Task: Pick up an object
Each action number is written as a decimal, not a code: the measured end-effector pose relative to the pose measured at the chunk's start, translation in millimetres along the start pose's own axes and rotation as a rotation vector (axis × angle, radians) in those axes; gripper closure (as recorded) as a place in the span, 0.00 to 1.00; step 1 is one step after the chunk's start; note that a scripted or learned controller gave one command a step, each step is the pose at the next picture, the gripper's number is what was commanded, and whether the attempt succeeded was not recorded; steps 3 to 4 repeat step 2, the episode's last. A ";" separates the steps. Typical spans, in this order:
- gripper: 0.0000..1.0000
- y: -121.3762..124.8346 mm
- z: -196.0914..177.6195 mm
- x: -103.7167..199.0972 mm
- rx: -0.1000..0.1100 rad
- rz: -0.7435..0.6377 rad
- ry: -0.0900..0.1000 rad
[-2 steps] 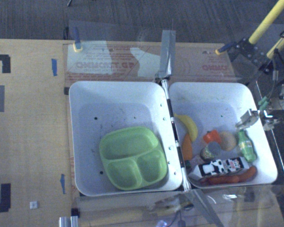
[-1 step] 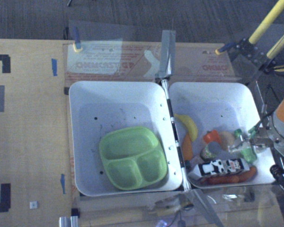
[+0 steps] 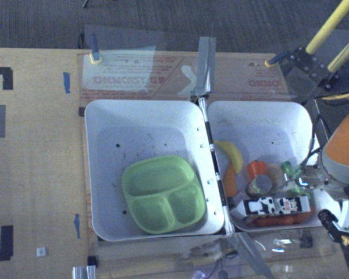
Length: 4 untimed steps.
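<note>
The right bin [image 3: 262, 124] holds a yellow banana [image 3: 232, 154], an orange piece [image 3: 230, 183] along the left wall, an orange cup [image 3: 256, 168], a round grey-green can [image 3: 260, 185], a black-and-white cow-patterned box [image 3: 277, 205] and a red item [image 3: 282, 218] under the box. My gripper [image 3: 296, 178] hangs low at the bin's right side, just right of the can. A small green object [image 3: 287, 168] lies against it. The arm's orange band [image 3: 344, 141] is above the bin's right rim.
The left bin [image 3: 139, 127] holds a green divided plate [image 3: 163, 193] in its front half. A metal divider [image 3: 205, 74] and clear plastic sheets stand behind the bins. Cables and a yellow-handled stand [image 3: 331, 22] are at the far right.
</note>
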State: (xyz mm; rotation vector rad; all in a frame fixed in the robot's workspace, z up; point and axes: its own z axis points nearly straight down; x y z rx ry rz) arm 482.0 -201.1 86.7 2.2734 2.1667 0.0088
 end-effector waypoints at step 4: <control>1.00 24.1 -114.4 80.4 0.005 -0.025 -0.003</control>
